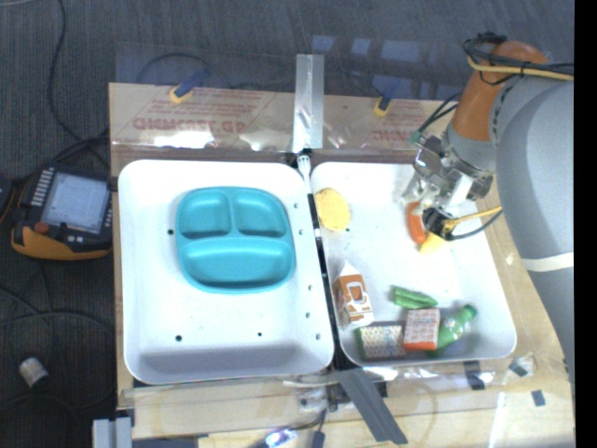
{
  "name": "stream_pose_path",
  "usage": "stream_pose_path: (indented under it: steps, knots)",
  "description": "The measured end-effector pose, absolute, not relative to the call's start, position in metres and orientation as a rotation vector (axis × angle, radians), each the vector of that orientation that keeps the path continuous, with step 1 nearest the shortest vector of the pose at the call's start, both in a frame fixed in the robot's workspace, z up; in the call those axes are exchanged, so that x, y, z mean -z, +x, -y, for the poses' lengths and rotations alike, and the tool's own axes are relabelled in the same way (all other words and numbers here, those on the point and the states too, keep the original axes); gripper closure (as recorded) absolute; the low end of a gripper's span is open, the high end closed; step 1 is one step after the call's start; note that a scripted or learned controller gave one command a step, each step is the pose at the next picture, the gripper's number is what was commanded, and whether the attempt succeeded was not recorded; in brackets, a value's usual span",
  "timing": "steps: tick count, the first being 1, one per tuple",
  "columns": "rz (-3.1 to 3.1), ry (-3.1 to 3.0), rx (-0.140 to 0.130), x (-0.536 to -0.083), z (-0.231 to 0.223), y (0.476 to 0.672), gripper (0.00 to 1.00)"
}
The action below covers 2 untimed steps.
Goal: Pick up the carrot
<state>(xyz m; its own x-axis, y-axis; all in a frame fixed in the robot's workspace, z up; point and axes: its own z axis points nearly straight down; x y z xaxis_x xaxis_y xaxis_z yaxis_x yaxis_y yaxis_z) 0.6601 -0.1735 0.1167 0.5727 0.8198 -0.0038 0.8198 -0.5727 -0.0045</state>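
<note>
The carrot (417, 225), a short orange piece, lies in the right bin (485, 278) near its far right side. My gripper (422, 192) hangs right over the carrot's far end, reaching in from the right, with the grey arm and its orange band behind it. The gripper's body covers part of the carrot, and I cannot see whether the carrot is in its grasp.
In the right bin are a yellow round item (332, 209) at the far left, a small orange-and-white box (352, 298), a green pod (412, 298), a green bottle (457, 324) and two small boxes (401, 334) along the near wall. A blue divided plate (233, 238) sits in the left bin (149, 343).
</note>
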Motion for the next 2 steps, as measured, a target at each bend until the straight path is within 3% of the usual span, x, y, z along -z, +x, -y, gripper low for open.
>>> stream_pose_path:
  steps: [1,2]
  knots:
    - [1.782,-2.591,-0.011,-0.2631,0.2094,0.6683,1.00]
    - [1.782,-2.590,-0.012,-0.2626,0.2091,0.6682,0.00]
